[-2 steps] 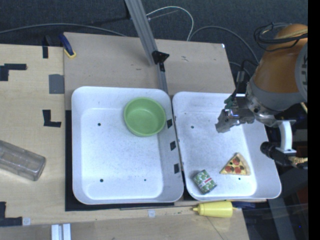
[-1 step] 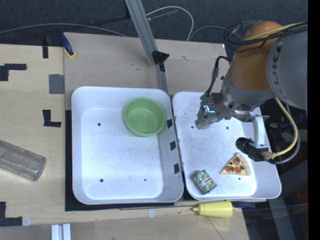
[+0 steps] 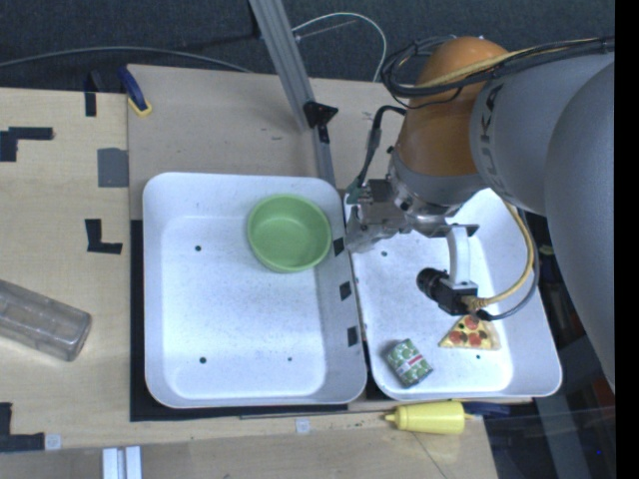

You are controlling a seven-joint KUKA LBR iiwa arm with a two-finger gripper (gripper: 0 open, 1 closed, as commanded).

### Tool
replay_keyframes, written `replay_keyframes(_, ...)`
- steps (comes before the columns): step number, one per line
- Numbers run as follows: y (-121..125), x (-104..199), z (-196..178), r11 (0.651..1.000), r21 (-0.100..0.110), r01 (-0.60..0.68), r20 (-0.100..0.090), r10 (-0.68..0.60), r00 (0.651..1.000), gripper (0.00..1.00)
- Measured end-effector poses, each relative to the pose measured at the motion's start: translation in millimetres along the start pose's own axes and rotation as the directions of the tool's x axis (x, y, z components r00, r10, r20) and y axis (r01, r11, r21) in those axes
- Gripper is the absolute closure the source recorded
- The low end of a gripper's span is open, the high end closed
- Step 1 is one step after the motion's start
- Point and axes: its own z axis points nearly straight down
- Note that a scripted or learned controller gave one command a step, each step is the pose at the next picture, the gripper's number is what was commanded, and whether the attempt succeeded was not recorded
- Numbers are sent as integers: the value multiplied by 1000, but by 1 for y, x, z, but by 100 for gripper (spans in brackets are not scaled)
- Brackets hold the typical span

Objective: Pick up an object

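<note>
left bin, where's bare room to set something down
In the left bin, the floor below and left of the green bowl is bare. The right bin is crowded: arm above, pizza slice toy and green packet below.

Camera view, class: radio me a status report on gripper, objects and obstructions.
Gripper low at right bin's far-left corner, grip state unclear. Pizza slice toy and green packet lie untouched nearby. Green bowl in left bin.

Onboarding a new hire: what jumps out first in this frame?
The big grey arm with its orange band looms over the right white bin, where a pizza-slice toy and a small green packet lie near the front. A round green bowl sits in the left white bin, at its back right.
</note>
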Motion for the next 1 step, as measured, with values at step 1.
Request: replay_keyframes(1,16,44,0,1000,-2,-1,0,1,1000,100)
